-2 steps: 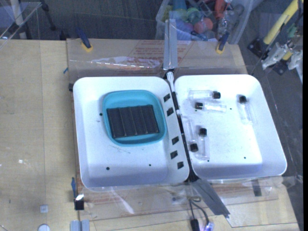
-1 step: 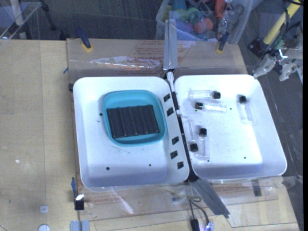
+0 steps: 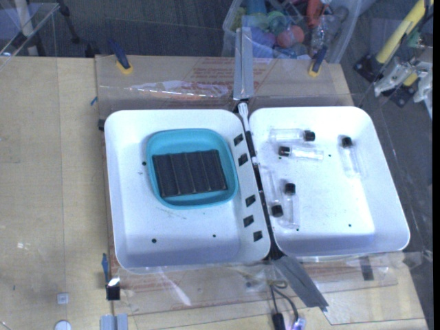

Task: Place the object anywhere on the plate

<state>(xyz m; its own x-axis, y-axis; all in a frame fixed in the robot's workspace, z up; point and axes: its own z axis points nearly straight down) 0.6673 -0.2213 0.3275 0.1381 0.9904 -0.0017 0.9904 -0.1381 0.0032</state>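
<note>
A teal plate (image 3: 155, 148) with rounded corners sits in the left white bin (image 3: 130, 222), toward its back half. A dark grey ridged rectangular block (image 3: 189, 173) lies flat on the plate, covering most of its middle. The block rests free, with nothing touching it.
The right white bin (image 3: 357, 218) holds several clear vials with black caps, such as one (image 3: 292, 135) at the back and one (image 3: 291, 199) near the divider (image 3: 247, 177). Behind the bins stands a clear tub of colourful toys (image 3: 289, 12).
</note>
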